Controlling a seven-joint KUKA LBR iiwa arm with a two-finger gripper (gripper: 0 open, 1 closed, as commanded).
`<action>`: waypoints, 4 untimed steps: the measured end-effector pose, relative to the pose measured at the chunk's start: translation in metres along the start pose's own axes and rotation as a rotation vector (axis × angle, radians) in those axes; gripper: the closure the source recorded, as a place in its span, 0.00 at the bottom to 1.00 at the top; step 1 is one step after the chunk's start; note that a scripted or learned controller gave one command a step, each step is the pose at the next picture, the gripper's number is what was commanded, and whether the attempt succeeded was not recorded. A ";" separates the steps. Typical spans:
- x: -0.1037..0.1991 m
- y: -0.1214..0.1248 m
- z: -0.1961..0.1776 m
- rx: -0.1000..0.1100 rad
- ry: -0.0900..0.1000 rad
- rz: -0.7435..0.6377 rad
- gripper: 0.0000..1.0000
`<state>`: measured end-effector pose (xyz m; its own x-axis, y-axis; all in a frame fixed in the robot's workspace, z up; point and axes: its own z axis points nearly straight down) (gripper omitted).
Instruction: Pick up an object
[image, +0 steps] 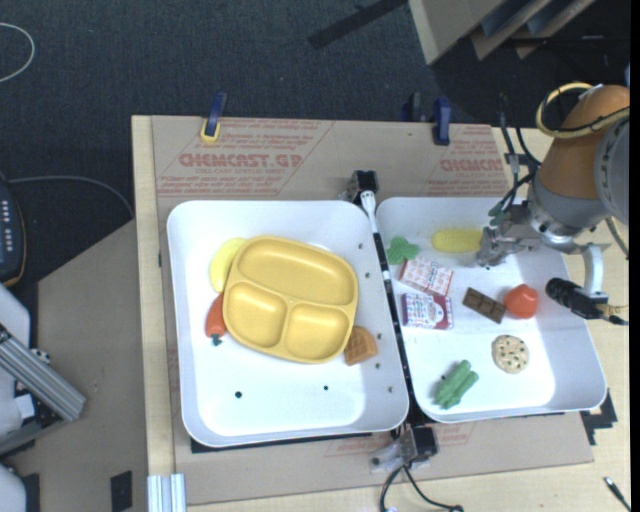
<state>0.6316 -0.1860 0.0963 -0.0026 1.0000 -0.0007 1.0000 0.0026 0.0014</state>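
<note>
Table (300, 150) with brown board, two white bins side by side. Left bin (200, 400) carries a big yellow divided tray (290, 298), a yellow piece (222, 262) tucked under its left edge, an orange-red carrot-like toy (215, 318) at its left, a waffle-brown bit (360, 346) at its lower right. Right bin (570, 380) carries the small stuff: yellow banana-like piece (456, 240), green leaf shape (403, 249), two printed packets (425, 292), brown chocolate bar (484, 304), red tomato-like ball (521, 299), cookie (510, 353), green bean pod (455, 384).

Arm (585, 165) comes in from the right, over the upper right bin. Pincer (492, 250) hangs low near the bin's back wall; fingers too small and dark to read, can't tell whether spread or pressed together, nothing visibly between them.

Key relation: yellow banana-like piece lies just left of the pincer, nearly touching, long axis running left-right. Likely target, judging by closeness. Chocolate bar sits below the pincer, near, tilted diagonally. Tomato ball lower right of it. No object lifted yet.
</note>
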 end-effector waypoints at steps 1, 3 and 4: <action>-0.006 0.011 -0.054 -0.006 -0.002 0.001 1.00; -0.003 0.005 -0.130 -0.004 -0.001 0.001 1.00; 0.046 0.005 -0.127 0.003 0.003 -0.002 1.00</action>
<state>0.6367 -0.1399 0.2228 -0.0051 1.0000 0.0022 1.0000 0.0051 -0.0012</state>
